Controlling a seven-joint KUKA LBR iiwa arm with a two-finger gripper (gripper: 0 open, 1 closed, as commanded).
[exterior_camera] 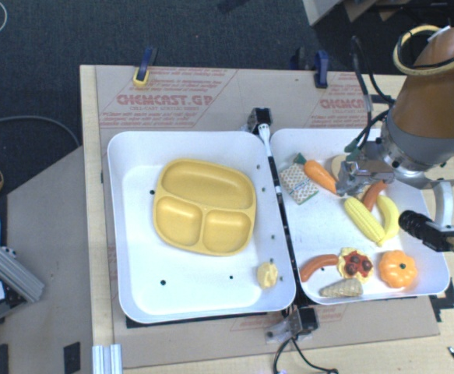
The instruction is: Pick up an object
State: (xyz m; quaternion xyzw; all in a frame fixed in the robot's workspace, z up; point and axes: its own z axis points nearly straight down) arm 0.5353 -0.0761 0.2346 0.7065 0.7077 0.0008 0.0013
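The arm reaches in from the right and hangs over the far part of the right bin, its end effector low among the toy foods there. Whether it stands wide, narrow or closed on anything cannot be told, since the wrist and the clutter hide it.

Just left of the end effector lies a carrot, slanted, with a checked packet beside it further left, close to the wall between the bins. Just near of the end effector lie a corn cob, a red sausage and a yellow banana, packed close together. Along the near wall of the right bin sit a second sausage, a small pizza piece, a pale wedge and an orange pumpkin, the last close to the near right corner.

The left bin holds a yellow divided plate about its middle, with open white floor around it, and a small yellow lump near the near right corner by the dividing wall. Both bins rest on a brown board on the desk.
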